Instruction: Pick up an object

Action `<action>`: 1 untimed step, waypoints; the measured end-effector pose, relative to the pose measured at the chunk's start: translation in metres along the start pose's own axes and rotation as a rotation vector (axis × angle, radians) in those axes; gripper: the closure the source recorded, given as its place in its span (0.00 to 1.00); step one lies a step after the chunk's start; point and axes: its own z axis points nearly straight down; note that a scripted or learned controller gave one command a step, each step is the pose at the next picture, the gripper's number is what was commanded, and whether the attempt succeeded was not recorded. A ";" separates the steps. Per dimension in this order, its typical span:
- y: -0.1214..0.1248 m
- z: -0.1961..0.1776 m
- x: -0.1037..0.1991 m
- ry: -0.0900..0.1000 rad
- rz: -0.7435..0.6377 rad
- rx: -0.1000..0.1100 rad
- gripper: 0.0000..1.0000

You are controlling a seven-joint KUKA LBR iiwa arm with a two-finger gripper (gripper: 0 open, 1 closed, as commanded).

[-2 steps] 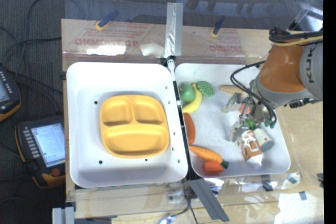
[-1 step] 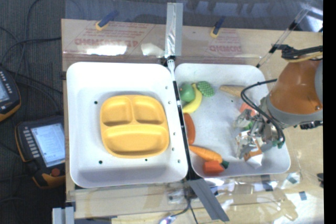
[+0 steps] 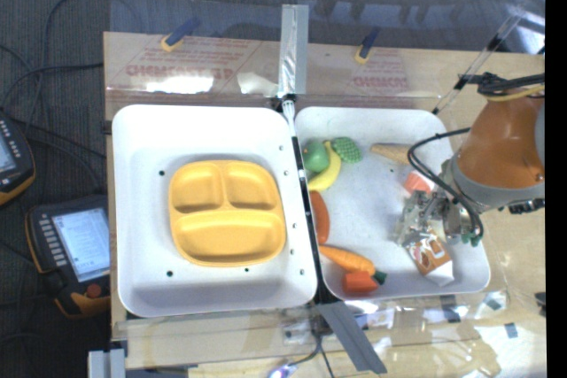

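Meanwhile, at the frame's lower right, the gripper [image 3: 428, 224] hung low over the right bin [image 3: 381, 124], whether spread or pinched I could not tell, an orange packet [image 3: 431, 258] just beside it; farther left, a yellow tray [image 3: 228, 212] filled the other bin, evidently awaiting pickings.

Arm [image 3: 507, 146] cut off at right edge; hand [image 3: 431, 221] finger state unclear.

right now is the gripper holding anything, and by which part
Cannot be told: the gripper is down in the right bin beside a small orange packet, with no hold visible.
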 end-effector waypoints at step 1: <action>0.033 0.010 -0.025 0.008 0.044 -0.001 1.00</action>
